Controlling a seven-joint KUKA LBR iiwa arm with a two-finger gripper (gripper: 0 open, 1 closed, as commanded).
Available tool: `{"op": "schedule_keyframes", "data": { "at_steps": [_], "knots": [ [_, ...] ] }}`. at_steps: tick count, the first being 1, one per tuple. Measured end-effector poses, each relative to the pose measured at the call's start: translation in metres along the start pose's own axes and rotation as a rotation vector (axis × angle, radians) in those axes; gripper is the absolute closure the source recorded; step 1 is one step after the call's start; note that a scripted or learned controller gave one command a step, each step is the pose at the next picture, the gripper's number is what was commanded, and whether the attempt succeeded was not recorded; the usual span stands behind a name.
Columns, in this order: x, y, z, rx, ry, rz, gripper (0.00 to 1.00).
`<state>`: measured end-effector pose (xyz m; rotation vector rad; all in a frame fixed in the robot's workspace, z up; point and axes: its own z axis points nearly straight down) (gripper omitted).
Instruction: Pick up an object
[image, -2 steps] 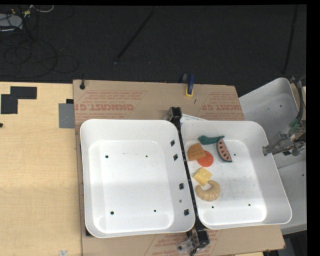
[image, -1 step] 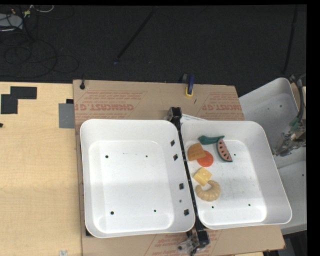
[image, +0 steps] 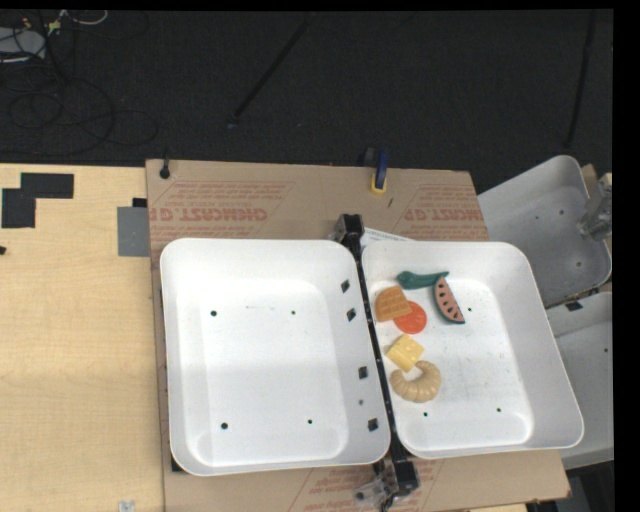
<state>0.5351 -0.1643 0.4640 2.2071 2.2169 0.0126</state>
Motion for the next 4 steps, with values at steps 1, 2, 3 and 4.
{"op": "schedule_keyframes", "data": {
  "at_steps": [1, 2, 3, 4],
  "knots": [
    [0.095, -0.02, 0.02, 0.019, 0.007, -0.005, 1.0],
    [0.178, -0.009, 0.112, 0.027, 0.006, -0.004, 1.0],
    [0.241, 0.025, 0.111, 0.017, 0.005, -0.002, 1.0],
    [0.235, -0.031, 0.075, 0.016, 0.004, 0.003, 1.0]
  ]
}}
